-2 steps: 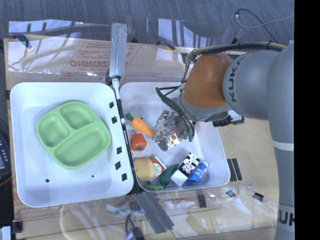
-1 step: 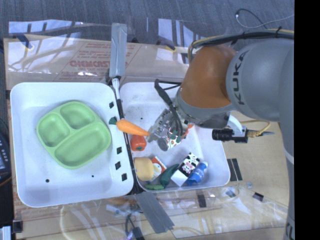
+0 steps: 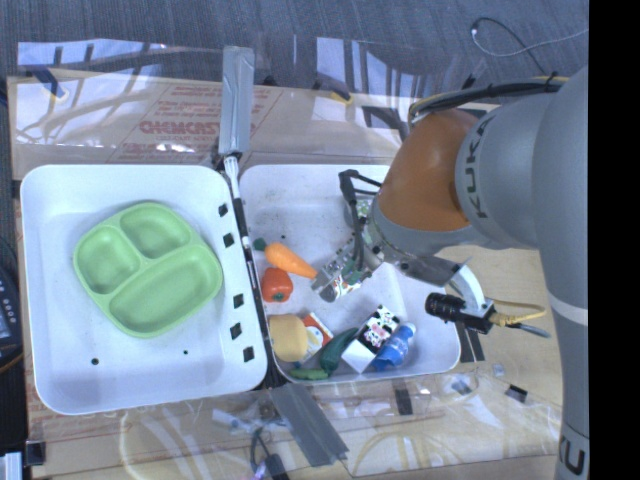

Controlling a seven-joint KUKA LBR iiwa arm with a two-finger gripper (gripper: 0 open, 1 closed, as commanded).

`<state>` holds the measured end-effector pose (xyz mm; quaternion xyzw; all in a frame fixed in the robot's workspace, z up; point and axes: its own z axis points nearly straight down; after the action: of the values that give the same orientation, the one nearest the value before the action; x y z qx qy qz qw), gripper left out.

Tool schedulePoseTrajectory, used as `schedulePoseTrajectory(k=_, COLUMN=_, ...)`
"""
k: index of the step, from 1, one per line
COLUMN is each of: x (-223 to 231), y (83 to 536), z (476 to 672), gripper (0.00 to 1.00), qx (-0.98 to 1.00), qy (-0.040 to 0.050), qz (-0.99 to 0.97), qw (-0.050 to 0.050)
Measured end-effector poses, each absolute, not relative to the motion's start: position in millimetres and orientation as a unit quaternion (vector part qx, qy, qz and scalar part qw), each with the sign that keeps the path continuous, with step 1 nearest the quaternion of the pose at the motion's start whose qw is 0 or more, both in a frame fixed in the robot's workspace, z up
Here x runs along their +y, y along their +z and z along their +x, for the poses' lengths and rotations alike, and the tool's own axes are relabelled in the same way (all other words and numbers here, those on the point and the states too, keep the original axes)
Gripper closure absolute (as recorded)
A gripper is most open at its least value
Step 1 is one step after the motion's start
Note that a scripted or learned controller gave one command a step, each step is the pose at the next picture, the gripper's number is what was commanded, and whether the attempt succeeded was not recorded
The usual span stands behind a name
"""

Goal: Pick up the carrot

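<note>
Carrot [image 3: 290, 260] lies in the right bin [image 3: 300, 183], near its left wall, thick end toward the divider, tip pointing right and slightly down. Gripper [image 3: 338, 280] sits low in the same bin, just right of the carrot's tip; whether it is apart or together cannot be told from this angle, and nothing orange shows in it. Risks, as judged: the gripper is beside the carrot rather than over it, so closing here would likely catch nothing or only clip the narrow tip, which could squirt out. A red tomato-like toy [image 3: 277, 285] sits just below the carrot, nearly touching; a descent slightly off could grab or shove that instead. The bin wall close on the left leaves little room for anything on that side. Carrot itself: small, orange, smooth, tapered, lying flat, probably hard plastic and slippery. More clutter further down the bin, a yellowish rounded piece [image 3: 289, 337] and a blue bottle [image 3: 396, 347], well clear of the carrot.
</note>
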<state>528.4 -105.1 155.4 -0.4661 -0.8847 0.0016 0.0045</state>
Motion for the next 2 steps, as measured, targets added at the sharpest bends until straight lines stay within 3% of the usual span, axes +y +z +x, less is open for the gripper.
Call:
schedulePoseTrajectory(k=1, x=-72.1, y=209.7, z=558.9, gripper=1.00, qx=-0.790, qy=0.0017, qz=-0.614, qw=0.002)
schedulePoseTrajectory(k=2, x=-72.2, y=209.5, z=558.8, gripper=0.00, qx=-0.789, qy=0.0018, qz=-0.614, qw=0.003)
